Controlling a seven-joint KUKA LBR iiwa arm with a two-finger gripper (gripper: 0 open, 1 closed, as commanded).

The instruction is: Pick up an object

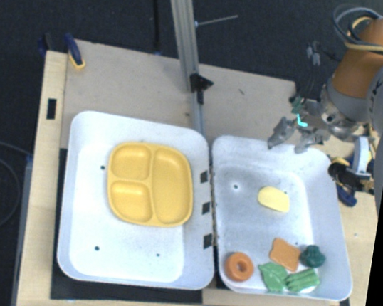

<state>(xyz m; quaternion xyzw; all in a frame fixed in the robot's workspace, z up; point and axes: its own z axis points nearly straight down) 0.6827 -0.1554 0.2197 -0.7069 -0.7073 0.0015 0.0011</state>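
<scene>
My gripper (289, 139) hangs open above the far edge of the right bin (239, 214), with nothing between its fingers. Below it in the bin lies a pale yellow lemon-shaped piece (273, 198). Along the bin's near side sit an orange ring (238, 266), an orange toast-like piece (285, 254), a dark green lump (313, 256) and light green pieces (287, 279). The gripper is well apart from all of them.
The left bin (77, 239) holds a yellow divided plate (150, 183). A slanted metal pole (184, 39) rises behind the bins. Clamps (346, 177) sit at the bench's right edge and a blue-yellow clamp (74, 51) at the far left corner.
</scene>
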